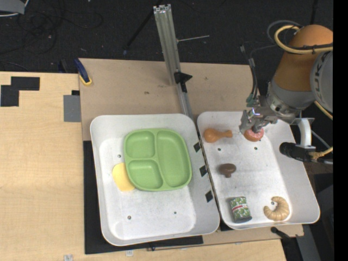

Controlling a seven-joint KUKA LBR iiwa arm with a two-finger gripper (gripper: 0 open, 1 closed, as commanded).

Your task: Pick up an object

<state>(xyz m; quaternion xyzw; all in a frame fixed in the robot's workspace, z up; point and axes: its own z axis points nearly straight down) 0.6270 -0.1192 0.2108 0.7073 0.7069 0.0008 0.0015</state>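
My gripper (252,125) hangs low over the far end of the right bin (296,192), directly above a small red-pink round object (254,134) that touches or sits just under the fingertips. An orange drumstick-shaped toy (216,135) lies just left of it. Further forward lie a brown mushroom (228,169), a green can (239,209) and a tan croissant (277,208).
The left bin (109,145) holds a green divided plate (157,160) with a yellow object (122,177) tucked at its left edge. A metal post (169,53) rises behind the gap between the bins. The arm's orange band (310,39) is at upper right.
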